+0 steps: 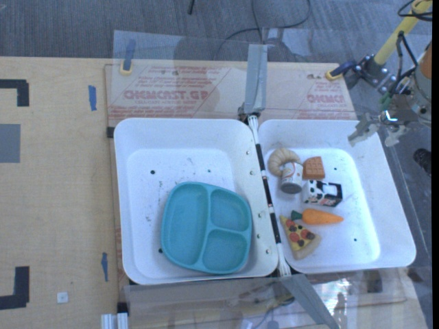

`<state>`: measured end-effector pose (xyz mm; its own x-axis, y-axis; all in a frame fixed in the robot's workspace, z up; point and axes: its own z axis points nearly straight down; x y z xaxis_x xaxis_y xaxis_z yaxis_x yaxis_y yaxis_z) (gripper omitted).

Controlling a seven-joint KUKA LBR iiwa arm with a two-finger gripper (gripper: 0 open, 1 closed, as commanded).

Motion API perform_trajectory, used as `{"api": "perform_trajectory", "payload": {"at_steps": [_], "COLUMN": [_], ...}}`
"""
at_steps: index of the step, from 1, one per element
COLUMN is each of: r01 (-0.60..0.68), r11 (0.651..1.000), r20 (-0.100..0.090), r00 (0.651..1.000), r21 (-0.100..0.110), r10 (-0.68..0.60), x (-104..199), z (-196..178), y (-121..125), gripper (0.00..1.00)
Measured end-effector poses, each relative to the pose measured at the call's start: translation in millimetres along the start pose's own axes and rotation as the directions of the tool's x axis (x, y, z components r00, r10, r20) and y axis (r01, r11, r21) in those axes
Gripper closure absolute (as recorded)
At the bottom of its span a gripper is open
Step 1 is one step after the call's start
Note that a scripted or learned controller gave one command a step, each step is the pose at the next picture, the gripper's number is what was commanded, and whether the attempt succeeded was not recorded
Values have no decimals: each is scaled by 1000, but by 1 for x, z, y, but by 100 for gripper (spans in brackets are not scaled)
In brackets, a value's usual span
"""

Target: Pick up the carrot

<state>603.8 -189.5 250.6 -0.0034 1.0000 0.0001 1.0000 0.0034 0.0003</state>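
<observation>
The orange carrot (322, 217) lies on its side in the right bin (384, 204), its green top pointing left and touching a pizza slice toy (300, 235). My gripper (376, 134) hovers over the bin's far right corner, well above and to the right of the carrot. Its two grey fingers (359, 133) stand apart, open, with nothing between them.
Just behind the carrot sit a black-and-white cow-patterned box (322, 192), a small can (291, 182), a croissant (283, 159) and a brown cracker (314, 167). The left bin (137, 156) holds a teal divided plate (206, 228). Cables and a yellow hose (394, 36) hang at the upper right.
</observation>
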Motion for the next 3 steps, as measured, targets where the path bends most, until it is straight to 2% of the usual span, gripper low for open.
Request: {"api": "perform_trajectory", "payload": {"at_steps": [1, 2, 3], "r01": [-19, 131, 496], "r11": [1000, 990, 868], "r20": [0, 31, 4], "r00": [1000, 991, 868], "r21": [1, -54, -10], "r10": [19, -129, -496], "x": [26, 47, 77], "z": [106, 132, 162], "y": [-49, -69, -100], "gripper": [0, 0, 0]}}
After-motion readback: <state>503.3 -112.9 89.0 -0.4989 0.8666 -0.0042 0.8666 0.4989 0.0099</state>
